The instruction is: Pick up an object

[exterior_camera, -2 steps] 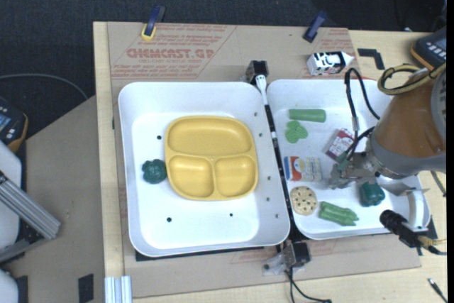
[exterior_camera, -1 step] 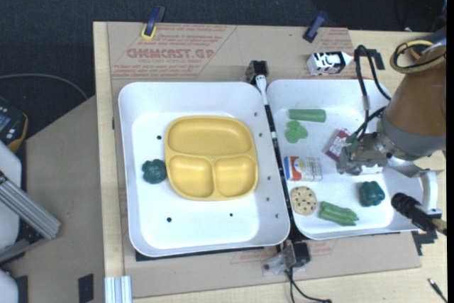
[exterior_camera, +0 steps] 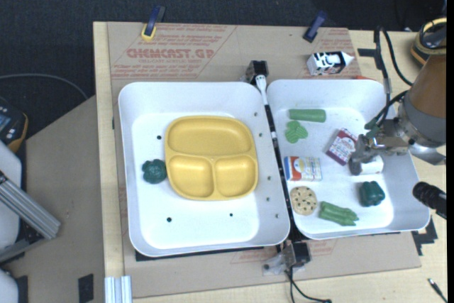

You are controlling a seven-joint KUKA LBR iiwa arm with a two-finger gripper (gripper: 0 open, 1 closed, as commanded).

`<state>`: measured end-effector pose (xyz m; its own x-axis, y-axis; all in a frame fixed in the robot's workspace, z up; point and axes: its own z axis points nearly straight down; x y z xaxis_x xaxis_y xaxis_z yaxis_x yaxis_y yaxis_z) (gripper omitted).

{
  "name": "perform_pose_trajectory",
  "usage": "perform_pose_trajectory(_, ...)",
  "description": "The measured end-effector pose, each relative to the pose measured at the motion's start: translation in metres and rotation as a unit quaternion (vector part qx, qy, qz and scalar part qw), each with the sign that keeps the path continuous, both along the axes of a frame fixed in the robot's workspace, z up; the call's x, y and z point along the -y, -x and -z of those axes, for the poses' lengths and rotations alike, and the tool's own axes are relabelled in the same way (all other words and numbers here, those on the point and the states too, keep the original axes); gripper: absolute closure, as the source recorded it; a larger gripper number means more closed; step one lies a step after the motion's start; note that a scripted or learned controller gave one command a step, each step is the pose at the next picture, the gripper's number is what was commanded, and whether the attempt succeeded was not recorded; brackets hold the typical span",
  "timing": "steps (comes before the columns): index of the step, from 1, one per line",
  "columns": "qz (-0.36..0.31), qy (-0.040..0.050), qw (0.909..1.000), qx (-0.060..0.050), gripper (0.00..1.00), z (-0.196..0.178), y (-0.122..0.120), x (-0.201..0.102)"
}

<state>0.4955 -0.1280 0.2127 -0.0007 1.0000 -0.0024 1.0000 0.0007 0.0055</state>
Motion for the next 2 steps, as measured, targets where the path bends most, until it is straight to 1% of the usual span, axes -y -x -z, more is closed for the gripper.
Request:
perform_pose_trajectory(1,0.0,-0.0002,1.0,0.0,1.0,-0.013,-0.001,0.0)
perform_pose_trajectory(2,-0.002,-0.0008,1.0,0.0,1.0,-0.012,-0.035,-0.027)
